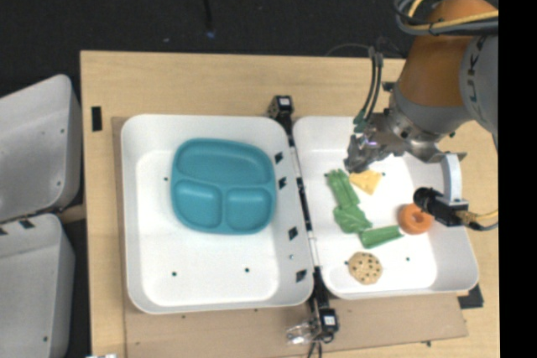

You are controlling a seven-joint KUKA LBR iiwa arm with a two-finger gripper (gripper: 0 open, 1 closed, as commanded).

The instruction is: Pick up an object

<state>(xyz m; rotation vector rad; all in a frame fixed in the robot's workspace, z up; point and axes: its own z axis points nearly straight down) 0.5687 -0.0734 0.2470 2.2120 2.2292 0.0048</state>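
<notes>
Two shallow white bins sit side by side on a pale wooden desk [193,80]. The left bin [151,264] holds a teal divided plate [223,184]. The right bin [436,264] holds a yellow wedge [366,181], green pieces [351,205], an orange ring [414,219] and a speckled cookie [365,267]. Dark floor lies beyond the desk. The claw [361,157] hangs just above the yellow wedge; how far it is open cannot be told.
</notes>
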